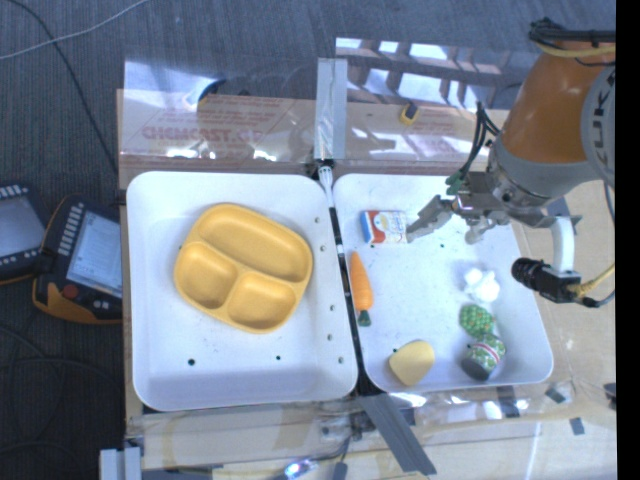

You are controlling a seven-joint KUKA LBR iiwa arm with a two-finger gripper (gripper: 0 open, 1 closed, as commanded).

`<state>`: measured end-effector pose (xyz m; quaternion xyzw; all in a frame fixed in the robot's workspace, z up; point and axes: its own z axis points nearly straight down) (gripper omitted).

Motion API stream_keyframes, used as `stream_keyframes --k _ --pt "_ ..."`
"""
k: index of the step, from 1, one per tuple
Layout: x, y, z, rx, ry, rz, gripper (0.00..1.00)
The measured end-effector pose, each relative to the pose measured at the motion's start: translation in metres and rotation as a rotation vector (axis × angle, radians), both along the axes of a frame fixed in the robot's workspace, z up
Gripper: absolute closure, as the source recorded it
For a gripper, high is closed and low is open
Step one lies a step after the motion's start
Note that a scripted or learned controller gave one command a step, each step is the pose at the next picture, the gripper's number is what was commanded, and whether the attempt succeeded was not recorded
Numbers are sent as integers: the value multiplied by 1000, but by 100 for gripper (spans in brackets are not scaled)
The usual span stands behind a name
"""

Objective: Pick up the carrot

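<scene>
Carrot (pixel 360 286) by right bin's left wall; tool (pixel 447 215) seemingly open, apart.

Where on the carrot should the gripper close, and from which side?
Grip the carrot at its thick orange middle, coming from above. It lies flat, lengthwise along the right bin's left wall, so the wall-side finger has little room; fingers should probably straddle its narrow width.

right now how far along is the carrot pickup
Nothing looks done: the carrot lies in the right bin, against its left wall beside the divider. In hand: the gripper hovers near the small carton, holding nothing. Left: reach the carrot, grasp and lift it.
</scene>
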<state>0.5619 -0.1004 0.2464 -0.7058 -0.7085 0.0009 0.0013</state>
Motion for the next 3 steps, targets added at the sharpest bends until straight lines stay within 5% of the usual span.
stream_keyframes --k 1,2,3 --pt "-65 68 -64 1 1 267 0" --pt "-78 72 -63 1 -1 446 0" --pt "-78 72 -63 1 -1 446 0"
